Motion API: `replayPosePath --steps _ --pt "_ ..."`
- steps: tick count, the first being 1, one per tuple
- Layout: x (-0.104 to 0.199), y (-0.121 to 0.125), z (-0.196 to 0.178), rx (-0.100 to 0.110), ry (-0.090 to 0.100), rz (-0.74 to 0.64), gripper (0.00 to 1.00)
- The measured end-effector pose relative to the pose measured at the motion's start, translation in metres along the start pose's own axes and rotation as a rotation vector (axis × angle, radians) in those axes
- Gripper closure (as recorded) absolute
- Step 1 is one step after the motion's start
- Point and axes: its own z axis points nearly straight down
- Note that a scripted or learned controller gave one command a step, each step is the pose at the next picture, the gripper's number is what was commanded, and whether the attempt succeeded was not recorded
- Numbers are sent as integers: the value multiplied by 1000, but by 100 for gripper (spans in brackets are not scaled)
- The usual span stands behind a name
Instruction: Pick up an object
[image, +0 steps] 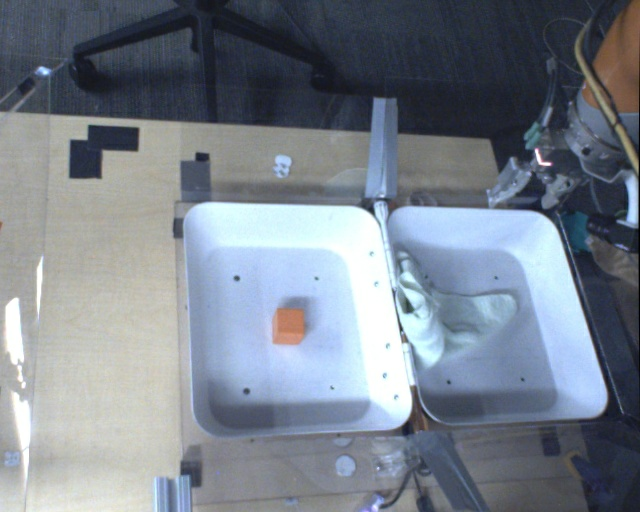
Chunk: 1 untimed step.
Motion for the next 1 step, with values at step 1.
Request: replayPosePath --steps 1 --pt "-14 7 151 0 0 -223 0"
